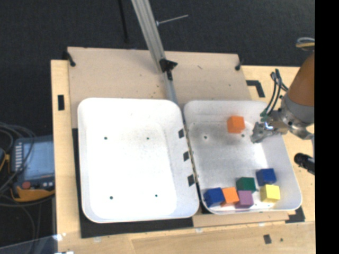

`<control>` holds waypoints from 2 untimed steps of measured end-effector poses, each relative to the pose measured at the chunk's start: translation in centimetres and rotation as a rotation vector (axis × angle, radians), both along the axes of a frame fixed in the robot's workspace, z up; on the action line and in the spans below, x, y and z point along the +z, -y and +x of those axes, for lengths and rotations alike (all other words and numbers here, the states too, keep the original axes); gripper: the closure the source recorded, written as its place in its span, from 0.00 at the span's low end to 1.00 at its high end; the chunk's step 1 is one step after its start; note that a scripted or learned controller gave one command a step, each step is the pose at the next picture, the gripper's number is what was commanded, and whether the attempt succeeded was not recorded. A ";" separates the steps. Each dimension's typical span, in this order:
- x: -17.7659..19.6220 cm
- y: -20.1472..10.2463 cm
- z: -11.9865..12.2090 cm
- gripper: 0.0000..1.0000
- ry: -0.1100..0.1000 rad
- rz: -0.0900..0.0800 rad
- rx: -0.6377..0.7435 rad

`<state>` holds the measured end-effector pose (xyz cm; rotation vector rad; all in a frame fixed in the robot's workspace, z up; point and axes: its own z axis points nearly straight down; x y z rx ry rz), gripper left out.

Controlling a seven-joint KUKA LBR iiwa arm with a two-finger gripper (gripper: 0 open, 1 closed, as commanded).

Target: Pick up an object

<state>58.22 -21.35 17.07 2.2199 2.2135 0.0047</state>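
On the desk (58, 142) the left bin (87, 157) lies beside the right bin (212, 115). An orange cube (235, 124) sits near that bin's far side, just left of the gripper (258, 133) — apart from it, not held; whether the gripper is open, I cannot tell. Along the near wall cluster blocks — blue (213, 196), orange (230, 195), purple (244, 198), green (246, 184), blue (266, 175), yellow (270, 192).

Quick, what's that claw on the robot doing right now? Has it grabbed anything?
Gripper: over the right bin, just right of the lone orange block; nothing visibly held, and whether it is open or shut cannot be told.
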 end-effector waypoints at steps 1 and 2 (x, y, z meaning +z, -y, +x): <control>6.3 -0.6 0.3 1.00 0.002 0.000 0.007; 12.6 -0.5 -0.2 1.00 0.002 -0.001 0.008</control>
